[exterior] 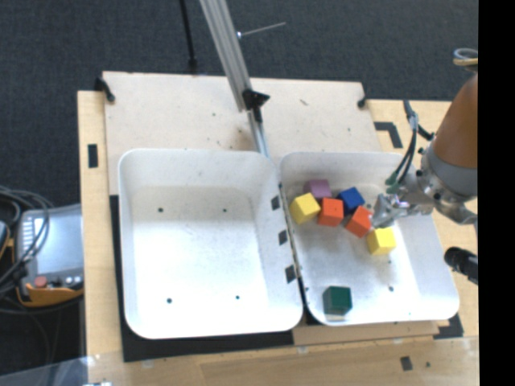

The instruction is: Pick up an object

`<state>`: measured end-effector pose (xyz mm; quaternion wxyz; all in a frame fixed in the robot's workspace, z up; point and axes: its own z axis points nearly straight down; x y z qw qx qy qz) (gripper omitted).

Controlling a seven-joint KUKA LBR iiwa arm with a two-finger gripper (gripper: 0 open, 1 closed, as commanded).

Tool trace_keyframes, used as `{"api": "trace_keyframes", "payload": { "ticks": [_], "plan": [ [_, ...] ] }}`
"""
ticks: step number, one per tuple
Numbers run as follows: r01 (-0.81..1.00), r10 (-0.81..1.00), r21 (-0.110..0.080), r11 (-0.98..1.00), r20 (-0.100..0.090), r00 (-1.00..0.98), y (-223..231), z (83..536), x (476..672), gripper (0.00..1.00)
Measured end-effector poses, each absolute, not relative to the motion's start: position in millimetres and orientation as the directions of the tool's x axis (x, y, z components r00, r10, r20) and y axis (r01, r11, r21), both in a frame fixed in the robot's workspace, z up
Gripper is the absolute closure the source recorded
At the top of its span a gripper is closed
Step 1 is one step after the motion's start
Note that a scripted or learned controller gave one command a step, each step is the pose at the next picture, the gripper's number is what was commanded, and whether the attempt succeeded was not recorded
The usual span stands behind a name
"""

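Observation:
The right bin (426,284) holds several small cubes. A yellow cube (305,207), a purple cube (319,188), an orange cube (331,211) and a blue cube (351,200) cluster near the bin's upper left. A red-orange cube (358,222) lies tilted just right of them, and a second yellow cube (381,240) sits below and right of it. A green cube (338,300) rests alone near the front wall. My gripper (380,214) reaches in from the right and hangs low, right beside the red-orange cube and just above the second yellow cube.
The left bin (133,215) lies beside the right one, with a shared wall between them. A slanted metal pole (229,51) rises from the back of the bench. A grey box with cables (40,248) sits off the bench at the left.

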<state>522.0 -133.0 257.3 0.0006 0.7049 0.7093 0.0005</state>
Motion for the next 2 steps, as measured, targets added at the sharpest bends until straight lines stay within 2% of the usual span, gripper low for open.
{"api": "trace_keyframes", "payload": {
  "ticks": [1, 2],
  "plan": [
    [1.0, 1.0, 0.001, 0.007, 0.001, -0.007, -83, 259, 512.1, 1.0],
    [1.0, 1.0, -0.001, 0.007, 0.001, -0.007, -32, 246, 518.1, 1.0]
  ]
}}
